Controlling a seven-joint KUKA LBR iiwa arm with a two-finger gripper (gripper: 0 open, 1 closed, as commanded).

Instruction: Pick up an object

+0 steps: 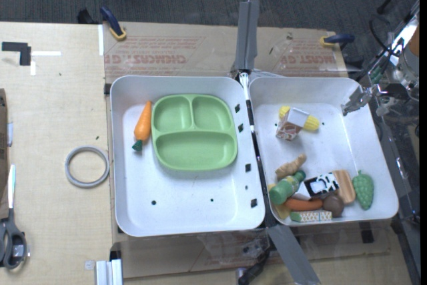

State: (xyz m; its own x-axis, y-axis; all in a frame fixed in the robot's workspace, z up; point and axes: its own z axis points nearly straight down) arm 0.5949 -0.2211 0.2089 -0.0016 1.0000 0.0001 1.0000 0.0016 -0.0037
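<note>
The right bin (373,143) holds a pile of toy food. A yellow corn piece (301,119) and a small brown-and-white carton (288,132) lie near its middle. Along its front are a ginger root (291,165), a green bottle (287,187), a black-and-white item (323,183), a small carrot (304,205) and a green leafy piece (363,189). My gripper (353,102) hangs over the bin's back right corner, well apart from the toys and with nothing seen in it. In the left bin (127,197) are a green divided plate (195,131) and an orange carrot (143,122).
A grey tape ring (87,165) and scissors (12,240) lie on the bench to the left. Blue-and-yellow clamps (113,23) (337,41) hold cardboard behind the bins. A metal bar (247,37) stands between the bins at the back.
</note>
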